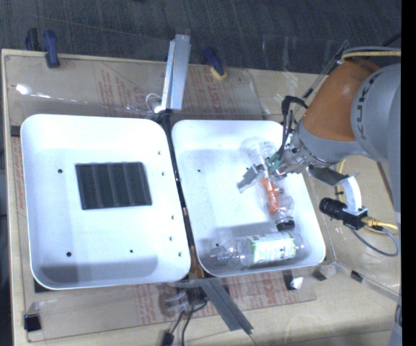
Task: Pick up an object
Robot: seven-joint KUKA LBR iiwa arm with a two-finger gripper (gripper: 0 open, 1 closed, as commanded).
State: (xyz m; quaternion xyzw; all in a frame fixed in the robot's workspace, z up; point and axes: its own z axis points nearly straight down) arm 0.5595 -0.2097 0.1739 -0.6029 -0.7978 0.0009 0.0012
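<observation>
My gripper (251, 176) reaches in from the right and hangs low over the middle of the right bin (208, 193). It is right at the top end of a clear plastic bottle with an orange label (274, 195), which lies slanted toward the bin's right wall. A second clear bottle with a white label (259, 251) lies on its side along the bin's front wall. In the left bin (45, 193) rests a dark grey ribbed rectangular pad (112, 185). Whether my gripper touches the orange-label bottle I cannot tell.
A metal bar (174, 73) stands at the back between the two bins. Blue clamps (50, 47) hold the bench's far edge. A black cable plug (343, 211) and wires hang beside the right bin's right wall.
</observation>
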